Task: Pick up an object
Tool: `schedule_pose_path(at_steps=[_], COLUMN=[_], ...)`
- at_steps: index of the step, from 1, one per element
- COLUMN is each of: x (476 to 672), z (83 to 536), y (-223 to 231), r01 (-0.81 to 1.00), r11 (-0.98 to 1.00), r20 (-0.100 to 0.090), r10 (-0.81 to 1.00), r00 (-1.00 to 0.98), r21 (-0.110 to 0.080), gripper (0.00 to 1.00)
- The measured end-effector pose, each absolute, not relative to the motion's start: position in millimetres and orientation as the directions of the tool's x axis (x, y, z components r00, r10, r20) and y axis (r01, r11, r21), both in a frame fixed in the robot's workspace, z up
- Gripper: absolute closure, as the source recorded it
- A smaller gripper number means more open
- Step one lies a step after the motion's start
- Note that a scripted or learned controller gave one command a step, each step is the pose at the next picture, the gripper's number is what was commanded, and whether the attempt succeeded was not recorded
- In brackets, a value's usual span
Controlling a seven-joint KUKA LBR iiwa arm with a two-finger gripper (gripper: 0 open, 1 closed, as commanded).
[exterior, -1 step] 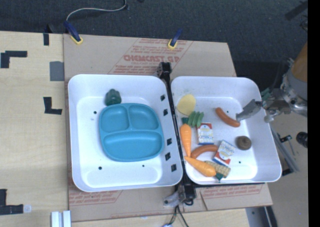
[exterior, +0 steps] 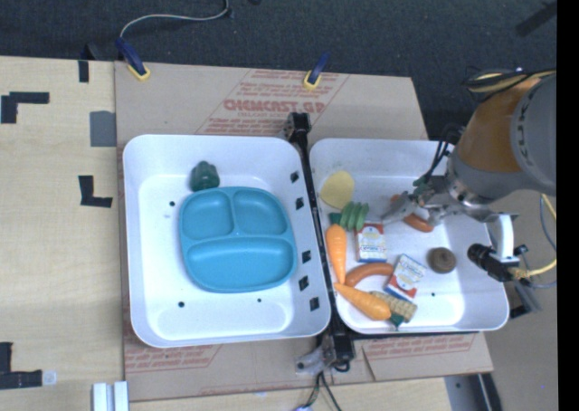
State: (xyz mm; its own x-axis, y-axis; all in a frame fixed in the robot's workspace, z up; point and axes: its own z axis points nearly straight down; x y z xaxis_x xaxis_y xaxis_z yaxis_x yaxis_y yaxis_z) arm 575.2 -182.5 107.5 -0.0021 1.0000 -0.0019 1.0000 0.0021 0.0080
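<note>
My gripper [exterior: 412,210] hangs low over the middle of the right bin [exterior: 479,314], coming in from the right under the grey and orange arm [exterior: 493,147]. A small red-orange item [exterior: 420,224] lies just under it; whether it is touched I cannot tell. A brown round piece [exterior: 441,260] rests just to its lower right. To the left lie a yellow piece [exterior: 337,188], a green item [exterior: 351,215], a carrot [exterior: 336,251] and a small white and red carton [exterior: 371,242].
Toward the right bin's front lie a sausage [exterior: 369,273], a second carrot [exterior: 362,301], a white box [exterior: 407,275] and a corn cob [exterior: 403,310]. The left bin [exterior: 145,219] holds a blue divided plate [exterior: 238,237] and a green pepper [exterior: 204,176].
</note>
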Motion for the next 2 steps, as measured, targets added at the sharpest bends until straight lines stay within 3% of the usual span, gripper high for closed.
schedule_pose_path(at_steps=[1,2], x=[635.5,579.1], z=[90.5,86.9], y=[-167.3,-158.8], r01=[1.0,1.0], r11=[0.002,0.001], r20=[0.0,-0.003], r10=[1.0,1.0], r00=[-0.002,-0.001], r21=[-0.001,0.004], gripper=[0.0,0.0])
